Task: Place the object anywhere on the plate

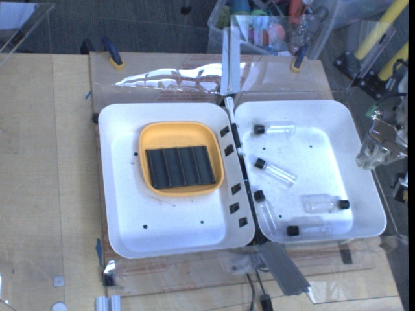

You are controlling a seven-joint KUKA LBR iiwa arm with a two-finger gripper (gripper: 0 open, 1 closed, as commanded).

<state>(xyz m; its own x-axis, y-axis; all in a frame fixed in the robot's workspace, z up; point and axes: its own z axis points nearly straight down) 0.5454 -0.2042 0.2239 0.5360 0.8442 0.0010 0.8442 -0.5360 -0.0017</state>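
Observation:
A yellow plate (150, 137) lies in the left white bin (123, 225), and a black ribbed block (179, 166) rests on it. Several clear vials with black caps are scattered in the right white bin (337, 118): one at the back (275, 129), one in the middle (277, 172), one by the divider (263, 210), one at the front right (323, 204) and one along the front wall (310, 229). My gripper (373, 151) hangs just past the right bin's right rim, apart from every vial. Nothing shows in its grasp.
A clear tub of colourful items (275, 15) stands behind the bins. A row of black clips (233, 170) runs along the divider between the bins. Blue clamps (115, 56) hold the board at the back. Bare wooden bench (45, 173) extends to the left.

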